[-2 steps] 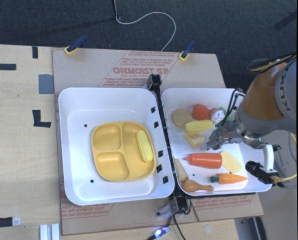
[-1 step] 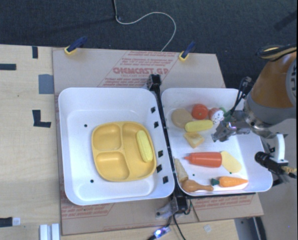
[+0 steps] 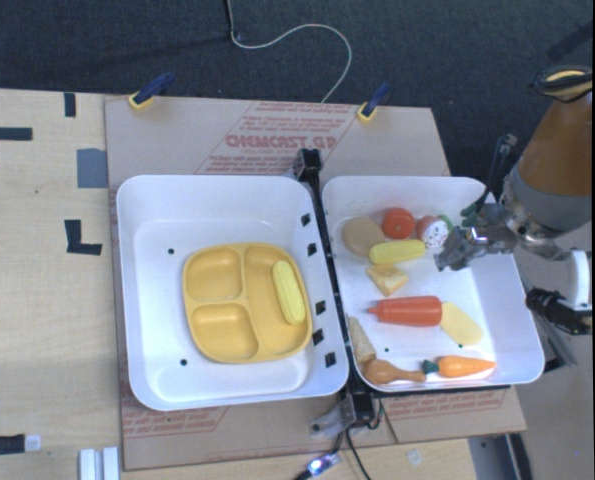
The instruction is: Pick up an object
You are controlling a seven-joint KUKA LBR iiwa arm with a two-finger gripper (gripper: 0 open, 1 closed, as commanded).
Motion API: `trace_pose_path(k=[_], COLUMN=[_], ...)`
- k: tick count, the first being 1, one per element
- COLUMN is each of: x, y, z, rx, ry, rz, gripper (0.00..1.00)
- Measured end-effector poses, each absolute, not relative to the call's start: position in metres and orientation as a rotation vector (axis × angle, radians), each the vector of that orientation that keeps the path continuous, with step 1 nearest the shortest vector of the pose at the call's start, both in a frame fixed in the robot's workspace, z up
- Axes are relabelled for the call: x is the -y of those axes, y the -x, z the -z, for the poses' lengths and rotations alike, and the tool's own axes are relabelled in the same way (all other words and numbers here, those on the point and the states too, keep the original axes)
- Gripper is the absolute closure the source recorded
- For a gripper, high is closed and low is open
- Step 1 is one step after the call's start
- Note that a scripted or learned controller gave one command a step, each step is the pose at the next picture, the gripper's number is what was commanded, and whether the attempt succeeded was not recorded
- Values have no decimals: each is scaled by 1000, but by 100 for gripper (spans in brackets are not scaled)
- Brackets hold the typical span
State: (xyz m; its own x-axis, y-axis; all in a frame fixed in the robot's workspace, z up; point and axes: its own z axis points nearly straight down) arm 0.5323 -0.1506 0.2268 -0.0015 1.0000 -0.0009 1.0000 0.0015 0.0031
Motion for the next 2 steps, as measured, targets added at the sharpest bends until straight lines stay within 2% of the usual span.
trace_pose_path(k=[1,2], x=[102,61], y=[-561,-584], z=[-215,-224], rx=[-2230,-2228], ry=[-2215,-2215], rz=[0,-1], gripper=[100,100])
